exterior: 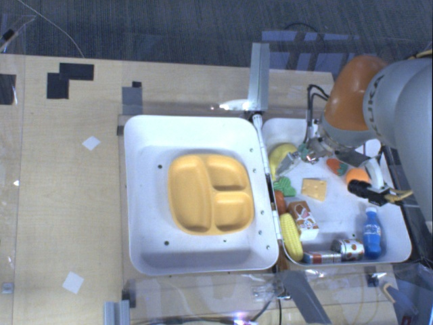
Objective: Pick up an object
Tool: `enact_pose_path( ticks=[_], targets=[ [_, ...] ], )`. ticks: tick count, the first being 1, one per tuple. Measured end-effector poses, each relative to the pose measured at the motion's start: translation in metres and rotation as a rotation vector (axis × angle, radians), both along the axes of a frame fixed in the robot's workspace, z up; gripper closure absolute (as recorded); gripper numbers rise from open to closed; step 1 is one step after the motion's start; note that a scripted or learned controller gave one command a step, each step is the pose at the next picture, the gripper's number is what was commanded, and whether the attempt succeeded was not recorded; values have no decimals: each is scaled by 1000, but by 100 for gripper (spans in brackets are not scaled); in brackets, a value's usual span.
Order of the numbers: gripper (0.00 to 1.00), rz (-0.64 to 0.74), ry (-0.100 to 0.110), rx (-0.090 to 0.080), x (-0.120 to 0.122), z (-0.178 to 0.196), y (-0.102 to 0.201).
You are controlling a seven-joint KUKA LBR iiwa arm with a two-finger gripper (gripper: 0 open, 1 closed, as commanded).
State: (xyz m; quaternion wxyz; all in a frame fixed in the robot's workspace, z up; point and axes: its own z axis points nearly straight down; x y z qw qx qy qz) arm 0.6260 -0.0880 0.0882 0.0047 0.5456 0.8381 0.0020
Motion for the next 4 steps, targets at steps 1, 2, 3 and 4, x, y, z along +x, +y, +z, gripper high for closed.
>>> enact_pose_path(
  ticks=[1, 2, 3, 4],
  targets=[
    [100, 6, -14, -2, 4, 15, 1],
    [100, -293, -2, 4, -7, 123, 21],
    [0, -294, 3, 3, -8, 121, 21],
    [0, -206, 8, 0, 22, 79, -71]
  ],
)
